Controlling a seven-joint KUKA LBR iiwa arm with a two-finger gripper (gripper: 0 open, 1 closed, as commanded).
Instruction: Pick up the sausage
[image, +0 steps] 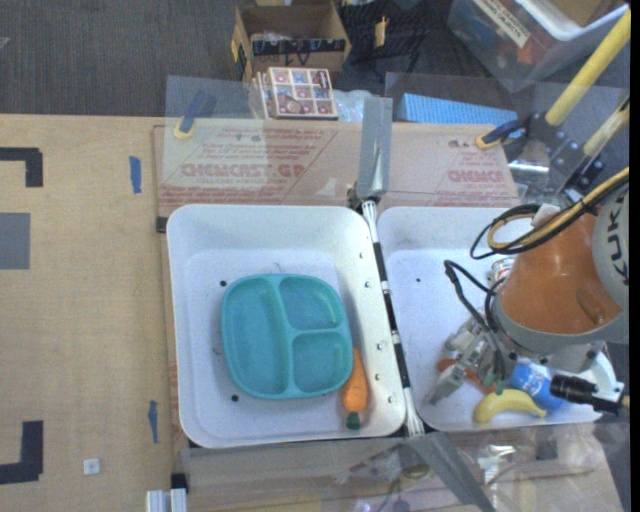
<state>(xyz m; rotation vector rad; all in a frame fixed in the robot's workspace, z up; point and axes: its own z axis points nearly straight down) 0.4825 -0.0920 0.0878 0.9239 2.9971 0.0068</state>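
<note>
Teal moulded plate (288, 337) — smooth, three compartments; tapered orange carrot (356, 385) beside.

Red print runs across the two clear sheets behind the bins, far up and to the left of the gripper (470, 362). On the left sheet (250, 165) the large line looks like "CHEMCAST GP", though the letters are faint and partly washed out; the smaller lines under it are too small to read. The right sheet (455, 170), straight up from the gripper, bears the same red print, cut off and unreadable. On the grey arm (612, 235), above and right of the gripper, dark letters "KU" show at the picture's edge.
</note>
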